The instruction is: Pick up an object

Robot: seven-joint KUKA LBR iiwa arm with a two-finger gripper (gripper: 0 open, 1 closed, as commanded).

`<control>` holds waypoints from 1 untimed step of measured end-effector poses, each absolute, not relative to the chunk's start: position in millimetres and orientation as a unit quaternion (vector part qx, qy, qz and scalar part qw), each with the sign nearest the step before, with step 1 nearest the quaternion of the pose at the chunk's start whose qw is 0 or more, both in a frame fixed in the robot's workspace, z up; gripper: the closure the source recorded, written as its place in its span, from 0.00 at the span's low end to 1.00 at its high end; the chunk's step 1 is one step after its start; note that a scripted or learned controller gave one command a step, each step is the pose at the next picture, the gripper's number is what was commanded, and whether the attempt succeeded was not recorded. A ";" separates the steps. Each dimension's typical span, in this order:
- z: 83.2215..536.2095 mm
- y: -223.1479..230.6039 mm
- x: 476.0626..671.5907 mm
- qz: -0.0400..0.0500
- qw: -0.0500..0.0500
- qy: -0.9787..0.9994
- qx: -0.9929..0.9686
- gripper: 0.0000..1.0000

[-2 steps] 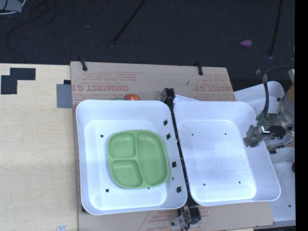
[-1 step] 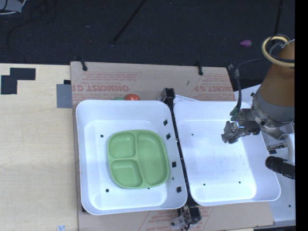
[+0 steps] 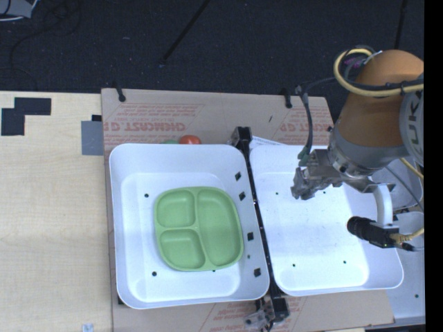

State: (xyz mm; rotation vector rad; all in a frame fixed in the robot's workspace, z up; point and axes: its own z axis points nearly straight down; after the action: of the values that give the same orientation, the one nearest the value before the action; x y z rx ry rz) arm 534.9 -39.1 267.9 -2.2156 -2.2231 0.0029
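Observation:
A light green divided plate (image 3: 198, 227) lies flat in the left white bin (image 3: 135, 185), near its middle. A small red-orange object (image 3: 190, 140) peeks out just behind that bin's back rim, on the cardboard. My gripper (image 3: 303, 189) hangs over the right white bin (image 3: 325, 268), in its back half, near the arm's grey wrist and orange band. Nothing shows under or between its tips. It is well to the right of the green plate, across the divider between the bins.
Brown cardboard (image 3: 208, 120) lies under both bins. A black clip strip (image 3: 250, 206) runs between them. A black cylinder with cables (image 3: 370, 232) sticks out over the right bin's right side. Light wood bench (image 3: 48, 220) lies to the left.

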 end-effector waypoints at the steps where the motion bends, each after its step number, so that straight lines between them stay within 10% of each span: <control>1: 258.5 17.9 557.9 0.001 0.001 -0.709 -0.706 1.00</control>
State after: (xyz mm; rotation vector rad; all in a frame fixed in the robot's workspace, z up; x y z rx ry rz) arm 557.9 17.9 258.5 -2.2156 -2.2246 0.0022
